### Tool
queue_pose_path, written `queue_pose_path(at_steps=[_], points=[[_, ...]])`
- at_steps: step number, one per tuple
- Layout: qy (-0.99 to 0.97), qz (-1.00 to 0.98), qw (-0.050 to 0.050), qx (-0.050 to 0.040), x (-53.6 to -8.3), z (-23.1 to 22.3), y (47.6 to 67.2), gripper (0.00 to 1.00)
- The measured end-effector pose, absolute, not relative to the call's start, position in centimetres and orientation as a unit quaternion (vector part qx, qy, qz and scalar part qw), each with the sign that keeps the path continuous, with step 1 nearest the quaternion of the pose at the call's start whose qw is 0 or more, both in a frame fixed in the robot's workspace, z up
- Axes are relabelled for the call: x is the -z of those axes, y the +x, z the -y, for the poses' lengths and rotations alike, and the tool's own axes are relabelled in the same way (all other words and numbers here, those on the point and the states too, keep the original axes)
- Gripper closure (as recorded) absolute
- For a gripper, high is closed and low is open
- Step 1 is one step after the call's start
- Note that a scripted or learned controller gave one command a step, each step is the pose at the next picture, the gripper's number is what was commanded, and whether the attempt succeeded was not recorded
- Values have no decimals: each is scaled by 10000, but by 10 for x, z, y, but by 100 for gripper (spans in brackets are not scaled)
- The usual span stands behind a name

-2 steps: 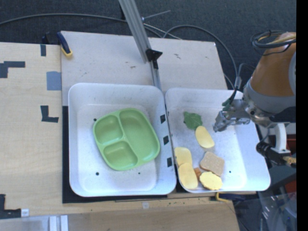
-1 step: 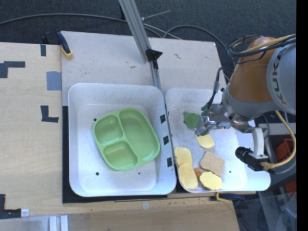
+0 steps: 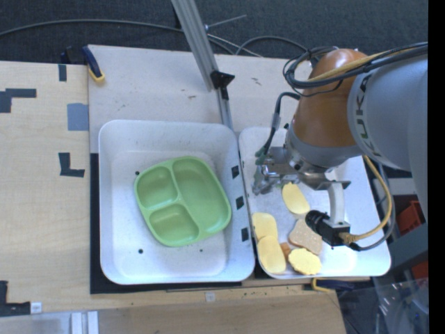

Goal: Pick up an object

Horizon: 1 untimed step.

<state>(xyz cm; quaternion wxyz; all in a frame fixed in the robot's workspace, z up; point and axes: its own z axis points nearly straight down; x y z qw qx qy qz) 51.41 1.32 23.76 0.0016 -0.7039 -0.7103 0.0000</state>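
Claw (image 3: 268, 179) hangs low over right bin (image 3: 372, 256), upper left part; finger state cannot be told. Right bin holds four yellow pieces (image 3: 295, 199) and one tan slice (image 3: 304, 237). Left bin (image 3: 115, 186) holds one green tray (image 3: 182, 200).

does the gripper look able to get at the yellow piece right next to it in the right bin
Probably yes. The gripper sits low in the right bin, and the oval yellow piece lies just beside it with nothing on top. The other food pieces lie farther toward the bin's near edge, leaving that approach free.
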Motion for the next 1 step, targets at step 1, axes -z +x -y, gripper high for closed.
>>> queue_pose_path(at_steps=[1], points=[[-7043, 7099, 12, -3, -235, -64, 526, 100]])
